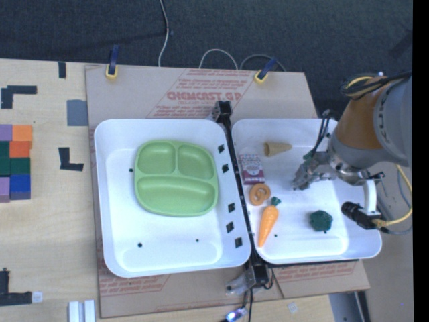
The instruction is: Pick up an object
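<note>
The right bin (295, 247) holds a toy carrot (268, 223), a small orange ring-shaped donut (259, 194), a pink and white carton (252, 168), a tan cone (277, 148) and a dark green broccoli piece (321, 221). My gripper (301, 178) hangs low over the bin's middle right, right of the donut and above-left of the broccoli. Nothing shows between its fingers. The arm's orange band (355, 123) rises behind it.
The left bin (114, 247) holds a green divided plate (176, 178). Coloured blocks (15, 163) sit at the bench's far left. Two clamps (112, 69) pin the cardboard sheet at the back. A black divider strip (231, 180) runs between the bins.
</note>
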Controlling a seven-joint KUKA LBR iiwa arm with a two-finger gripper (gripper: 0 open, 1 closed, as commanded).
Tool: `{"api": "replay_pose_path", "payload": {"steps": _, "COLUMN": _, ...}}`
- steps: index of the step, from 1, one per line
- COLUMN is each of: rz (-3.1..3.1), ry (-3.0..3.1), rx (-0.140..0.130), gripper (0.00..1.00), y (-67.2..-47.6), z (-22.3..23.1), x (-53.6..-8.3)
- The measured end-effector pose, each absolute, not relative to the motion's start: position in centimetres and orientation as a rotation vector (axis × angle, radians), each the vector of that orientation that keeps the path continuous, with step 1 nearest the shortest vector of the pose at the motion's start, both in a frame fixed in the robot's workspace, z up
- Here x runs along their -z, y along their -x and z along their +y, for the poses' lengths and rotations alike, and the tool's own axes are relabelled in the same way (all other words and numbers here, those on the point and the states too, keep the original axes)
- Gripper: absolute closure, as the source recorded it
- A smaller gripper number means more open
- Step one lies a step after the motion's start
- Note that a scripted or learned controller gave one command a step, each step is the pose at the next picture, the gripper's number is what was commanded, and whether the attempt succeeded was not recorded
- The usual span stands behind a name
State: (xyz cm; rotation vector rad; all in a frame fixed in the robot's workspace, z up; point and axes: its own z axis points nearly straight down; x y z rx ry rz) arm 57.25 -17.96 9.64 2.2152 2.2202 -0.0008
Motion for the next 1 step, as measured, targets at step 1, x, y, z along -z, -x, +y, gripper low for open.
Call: {"api": "replay_pose_path", "payload": {"steps": 1, "rz": 2.220, "ry": -2.217, "rx": -0.003, "gripper": 1.00, "y": -57.45, "z": -18.47, "x": -15.87}}
